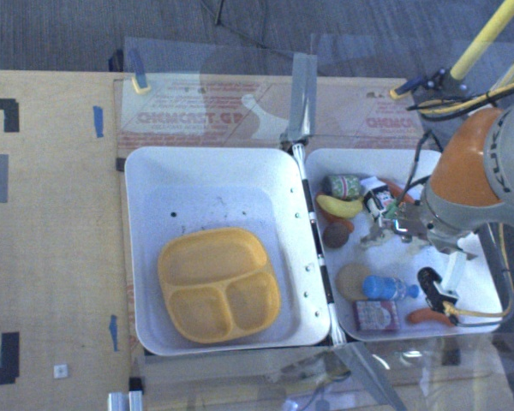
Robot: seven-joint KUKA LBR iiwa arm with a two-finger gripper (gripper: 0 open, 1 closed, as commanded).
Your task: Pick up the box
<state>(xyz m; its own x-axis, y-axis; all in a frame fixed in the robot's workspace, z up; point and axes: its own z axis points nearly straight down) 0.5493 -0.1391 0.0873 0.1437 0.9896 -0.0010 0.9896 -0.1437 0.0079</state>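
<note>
Tool (385, 228) hangs over the right bin (488, 294) approx mid-bin; you can't tell its state from this angle. Box (377, 315), small, flat, dark-red card, lies at 6 o'clock in that bin, just below the blue bottle (384, 288). Looks like approach step: you'd need to shift toward 6 o'clock, then descend. Left bin (146, 187) holds a smooth yellow plastic divided tray (218, 282).

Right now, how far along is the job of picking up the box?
Nothing looks done yet: the small reddish box lies flat near the front edge of the right bin, beside the blue bottle. The gripper hangs further back, by the banana. Reaching, gripping and lifting are all left.
</note>
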